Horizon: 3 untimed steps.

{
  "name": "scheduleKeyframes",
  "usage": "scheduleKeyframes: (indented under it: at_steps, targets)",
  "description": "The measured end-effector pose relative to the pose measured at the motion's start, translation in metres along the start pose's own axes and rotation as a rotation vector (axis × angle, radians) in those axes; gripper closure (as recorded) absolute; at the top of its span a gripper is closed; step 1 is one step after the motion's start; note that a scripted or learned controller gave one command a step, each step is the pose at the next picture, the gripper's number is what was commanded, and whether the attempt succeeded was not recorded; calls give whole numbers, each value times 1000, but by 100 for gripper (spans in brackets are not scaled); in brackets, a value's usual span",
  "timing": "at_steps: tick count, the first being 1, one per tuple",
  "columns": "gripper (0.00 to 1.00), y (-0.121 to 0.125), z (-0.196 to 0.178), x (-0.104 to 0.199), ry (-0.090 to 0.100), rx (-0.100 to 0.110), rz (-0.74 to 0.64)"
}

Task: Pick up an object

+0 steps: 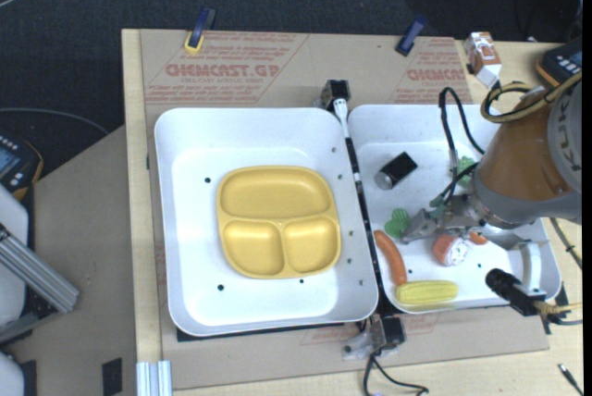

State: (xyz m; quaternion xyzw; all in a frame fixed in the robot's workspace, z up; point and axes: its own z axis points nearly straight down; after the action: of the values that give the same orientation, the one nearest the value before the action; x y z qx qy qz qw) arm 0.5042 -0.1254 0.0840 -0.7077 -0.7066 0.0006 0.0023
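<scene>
Toys are gathered in the right bin, within the arm's reach: a carrot, corn, a green piece. The tool is lowered beside the green piece; its finger state cannot be told.

Hand low in right bin — beside broccoli

Left bin holds a tray. Right bin holds a can at top; hotdog and corn at bottom.
</scene>
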Motion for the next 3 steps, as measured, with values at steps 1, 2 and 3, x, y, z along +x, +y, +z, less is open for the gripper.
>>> scheduleKeyframes:
  at_steps: [1,2,3]
  targets:
    - [100,1,-11,0,-1,-3,1]
    - [100,8,-72,-3,-5,-11,-2]
    - [100,6,-134,-8,-5,-12,-2]
